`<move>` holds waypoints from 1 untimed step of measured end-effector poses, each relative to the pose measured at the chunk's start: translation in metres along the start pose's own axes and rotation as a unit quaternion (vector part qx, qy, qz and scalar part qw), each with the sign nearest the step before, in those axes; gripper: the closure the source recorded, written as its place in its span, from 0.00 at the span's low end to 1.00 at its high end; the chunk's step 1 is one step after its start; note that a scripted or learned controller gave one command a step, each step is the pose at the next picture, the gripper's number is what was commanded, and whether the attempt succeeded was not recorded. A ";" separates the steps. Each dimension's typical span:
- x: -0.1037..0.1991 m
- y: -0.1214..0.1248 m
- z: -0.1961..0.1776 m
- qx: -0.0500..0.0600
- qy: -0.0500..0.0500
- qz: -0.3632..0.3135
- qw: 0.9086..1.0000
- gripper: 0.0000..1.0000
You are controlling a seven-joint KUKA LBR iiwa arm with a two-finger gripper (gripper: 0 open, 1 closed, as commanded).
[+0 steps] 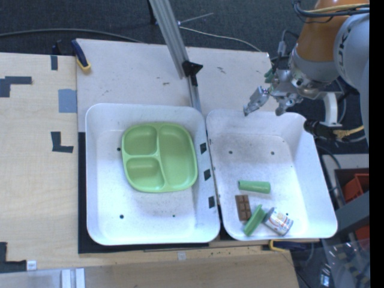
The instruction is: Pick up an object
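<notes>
My gripper (pixel 265 105) hangs above the far rim of the right bin (pixel 312 155), its two fingers spread apart with nothing between them. Well below it, near the bin's front, lie a green cylinder (pixel 254 186), a brown chocolate-like block (pixel 243 206), a green flat stick (pixel 254 219) and a small silver can (pixel 278 222) on its side. These objects are grouped close together; the stick touches the can and the block.
The left bin (pixel 102 161) holds a green divided plate (pixel 159 157). A slanted metal pole (pixel 171 29) rises from between the bins' far edges. A blue-and-yellow tool (pixel 80 55) lies at the bench's far left. Cables run beside the arm on the right.
</notes>
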State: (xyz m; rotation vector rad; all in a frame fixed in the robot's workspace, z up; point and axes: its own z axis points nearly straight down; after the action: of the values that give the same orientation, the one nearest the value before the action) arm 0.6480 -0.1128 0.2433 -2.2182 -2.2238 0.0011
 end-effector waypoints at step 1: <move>0.000 0.000 0.000 0.000 0.000 0.000 1.000 0.00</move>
State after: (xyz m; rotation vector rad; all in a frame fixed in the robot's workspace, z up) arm 0.6479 -0.1128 0.2433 -2.2179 -2.2242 0.0015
